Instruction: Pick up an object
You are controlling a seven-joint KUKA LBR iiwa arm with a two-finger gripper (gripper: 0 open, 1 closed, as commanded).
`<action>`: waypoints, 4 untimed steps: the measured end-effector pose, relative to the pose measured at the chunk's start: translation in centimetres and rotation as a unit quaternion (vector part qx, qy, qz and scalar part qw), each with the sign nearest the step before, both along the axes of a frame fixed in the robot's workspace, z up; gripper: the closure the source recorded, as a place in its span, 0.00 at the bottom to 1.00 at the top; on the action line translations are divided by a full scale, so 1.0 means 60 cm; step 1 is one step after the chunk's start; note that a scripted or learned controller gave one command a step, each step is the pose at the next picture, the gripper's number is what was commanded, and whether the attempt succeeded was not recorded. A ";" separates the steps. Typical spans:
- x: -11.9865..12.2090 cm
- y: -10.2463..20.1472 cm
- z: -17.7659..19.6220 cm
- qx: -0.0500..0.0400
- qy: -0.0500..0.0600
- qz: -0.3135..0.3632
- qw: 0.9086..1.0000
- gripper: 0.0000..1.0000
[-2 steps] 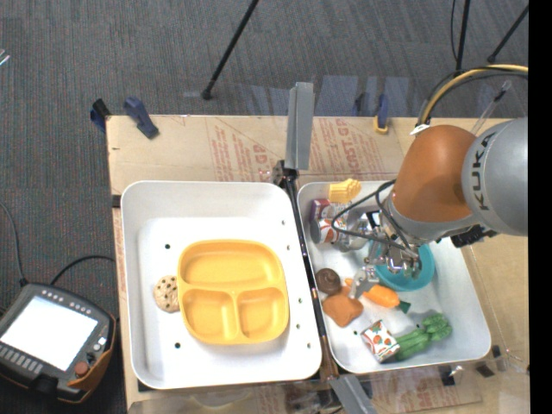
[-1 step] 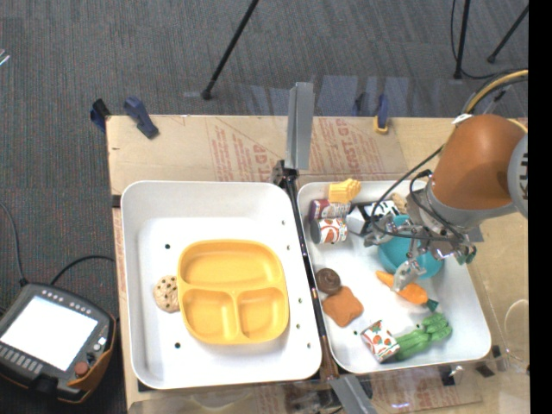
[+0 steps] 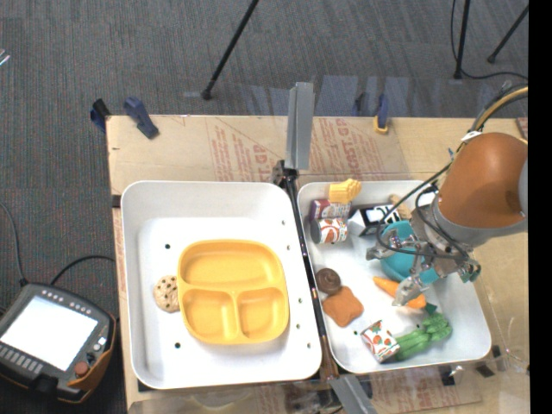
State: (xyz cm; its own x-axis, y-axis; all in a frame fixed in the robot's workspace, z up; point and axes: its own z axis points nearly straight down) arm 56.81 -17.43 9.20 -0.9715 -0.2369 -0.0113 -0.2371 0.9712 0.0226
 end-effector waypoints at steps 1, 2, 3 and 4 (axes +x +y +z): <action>-0.091 -0.049 -0.008 -0.006 0.007 -0.049 0.999 0.00; -0.052 -0.051 -0.014 -0.006 0.009 -0.021 1.000 0.00; -0.121 0.023 -0.009 -0.010 0.004 -0.004 1.000 0.00; -0.134 0.092 -0.005 -0.011 -0.001 -0.001 1.000 0.00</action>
State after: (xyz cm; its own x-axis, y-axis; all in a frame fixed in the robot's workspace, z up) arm 48.77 -11.88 8.89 -0.9719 -0.2353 -0.0090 -0.2353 0.9719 0.0002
